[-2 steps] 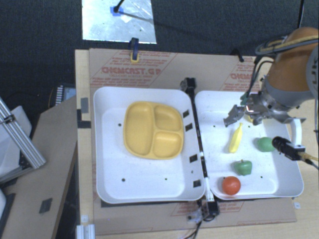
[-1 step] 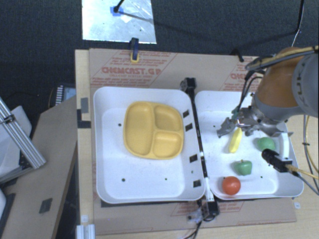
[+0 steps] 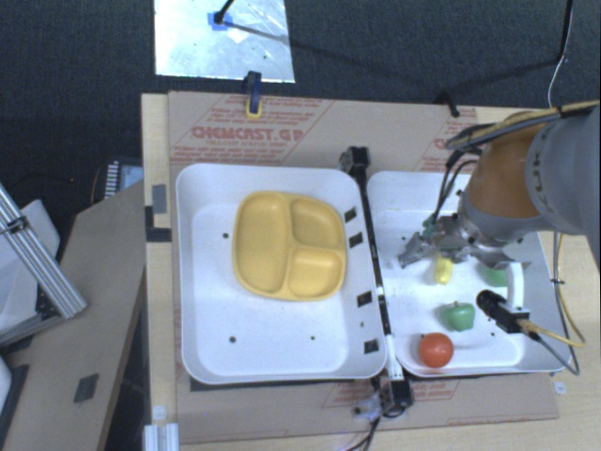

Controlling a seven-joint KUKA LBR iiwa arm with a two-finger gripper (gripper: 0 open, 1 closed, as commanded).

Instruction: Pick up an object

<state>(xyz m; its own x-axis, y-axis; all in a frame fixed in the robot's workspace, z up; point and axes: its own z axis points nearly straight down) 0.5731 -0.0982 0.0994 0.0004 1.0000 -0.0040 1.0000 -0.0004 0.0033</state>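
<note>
My gripper (image 3: 430,249) hangs low over the middle of the right bin (image 3: 399,205), the grey arm reaching in from the right. A small yellow object (image 3: 442,271) lies just below and in front of it, touching or nearly touching the gripper. A green pepper-like object (image 3: 459,316) sits nearer the front. At the bin's front edge rests a red tomato-like ball (image 3: 436,349). Another green object (image 3: 495,275) peeks out from under the wrist at the right, partly hidden.
The left bin (image 3: 202,280) holds a yellow divided plate (image 3: 287,244) near its middle. A black divider (image 3: 368,252) runs between the two bins. Brown cardboard lies under both bins.
</note>
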